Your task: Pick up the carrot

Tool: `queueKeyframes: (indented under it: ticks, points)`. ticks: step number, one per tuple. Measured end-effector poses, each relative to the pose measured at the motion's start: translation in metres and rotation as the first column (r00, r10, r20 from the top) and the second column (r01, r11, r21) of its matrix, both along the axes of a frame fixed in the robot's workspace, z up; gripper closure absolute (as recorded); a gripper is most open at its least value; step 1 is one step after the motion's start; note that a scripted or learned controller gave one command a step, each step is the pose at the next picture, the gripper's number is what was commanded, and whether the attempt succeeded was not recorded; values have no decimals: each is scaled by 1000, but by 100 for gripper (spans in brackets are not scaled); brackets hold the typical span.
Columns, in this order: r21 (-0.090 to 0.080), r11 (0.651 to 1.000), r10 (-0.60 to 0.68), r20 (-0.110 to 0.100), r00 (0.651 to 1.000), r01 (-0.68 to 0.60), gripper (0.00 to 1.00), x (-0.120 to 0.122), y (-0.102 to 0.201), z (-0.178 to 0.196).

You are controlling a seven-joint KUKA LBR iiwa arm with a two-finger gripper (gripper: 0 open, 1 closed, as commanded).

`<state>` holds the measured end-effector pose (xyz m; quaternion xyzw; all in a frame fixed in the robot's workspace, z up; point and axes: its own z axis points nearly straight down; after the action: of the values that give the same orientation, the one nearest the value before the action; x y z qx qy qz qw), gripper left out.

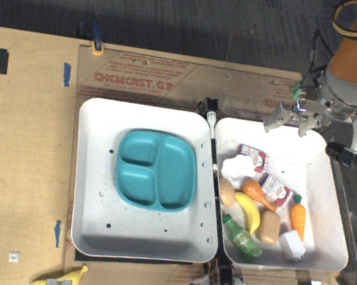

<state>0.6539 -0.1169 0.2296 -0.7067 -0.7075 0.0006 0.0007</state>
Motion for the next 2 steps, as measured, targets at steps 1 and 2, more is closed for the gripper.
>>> queueKeyframes:
  ticks: [1,2]
  points:
    - [2,985,173,-8,985,-173,0,-52,-31,-127]
    - [2,932,363,12,932,-363,0,-152,-71,-140]
